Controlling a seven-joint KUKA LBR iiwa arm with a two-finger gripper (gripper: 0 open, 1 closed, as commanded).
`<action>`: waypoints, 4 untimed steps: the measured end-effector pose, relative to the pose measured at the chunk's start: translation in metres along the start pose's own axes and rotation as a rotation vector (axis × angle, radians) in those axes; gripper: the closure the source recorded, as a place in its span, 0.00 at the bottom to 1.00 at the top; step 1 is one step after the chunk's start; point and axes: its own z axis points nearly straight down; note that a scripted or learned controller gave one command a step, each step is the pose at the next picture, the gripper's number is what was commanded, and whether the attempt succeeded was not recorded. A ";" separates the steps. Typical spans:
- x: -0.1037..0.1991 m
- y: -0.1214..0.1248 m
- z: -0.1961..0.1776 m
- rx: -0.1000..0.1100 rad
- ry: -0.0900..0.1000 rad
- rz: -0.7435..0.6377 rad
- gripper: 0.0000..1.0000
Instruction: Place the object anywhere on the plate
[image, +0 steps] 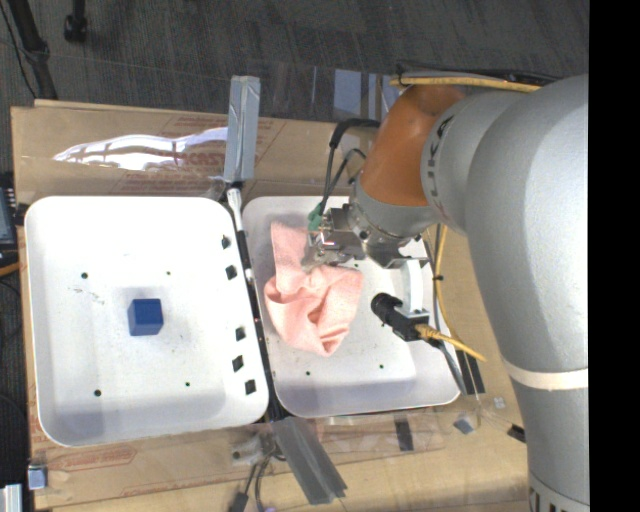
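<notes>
The gripper (330, 245) sits low over the pink cloth (315, 300) in the right bin (400, 385); I cannot tell its state; lift slowly, checking the cloth comes along.

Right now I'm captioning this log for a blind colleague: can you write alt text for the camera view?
A grey robot arm reaches in from the right, its gripper down on a crumpled pink cloth in the right white bin. A small blue cube sits alone in the left white bin.
</notes>
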 end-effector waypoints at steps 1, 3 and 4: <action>0.001 0.000 -0.041 -0.004 -0.001 -0.008 1.00; 0.100 -0.033 -0.022 -0.003 -0.004 -0.822 1.00; 0.139 -0.049 -0.032 -0.003 -0.006 -1.228 1.00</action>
